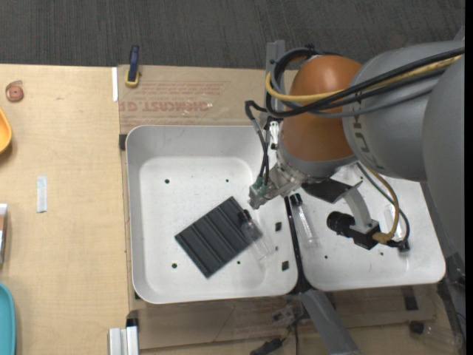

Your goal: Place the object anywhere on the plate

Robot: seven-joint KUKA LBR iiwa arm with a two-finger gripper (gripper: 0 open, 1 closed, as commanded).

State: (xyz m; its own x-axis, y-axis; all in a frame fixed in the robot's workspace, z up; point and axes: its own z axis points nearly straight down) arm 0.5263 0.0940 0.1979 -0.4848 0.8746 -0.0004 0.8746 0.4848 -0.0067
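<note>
One black ribbed plate (214, 237) and one clear object (260, 245) lie in the left bin (159, 198); one claw (258, 195) nearby, grip unclear.

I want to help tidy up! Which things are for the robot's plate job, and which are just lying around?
For the job: black ribbed plate, in the left white bin.
Lying about: blue clamp, pink disc, white strip, orange thing, teal thing.
</note>
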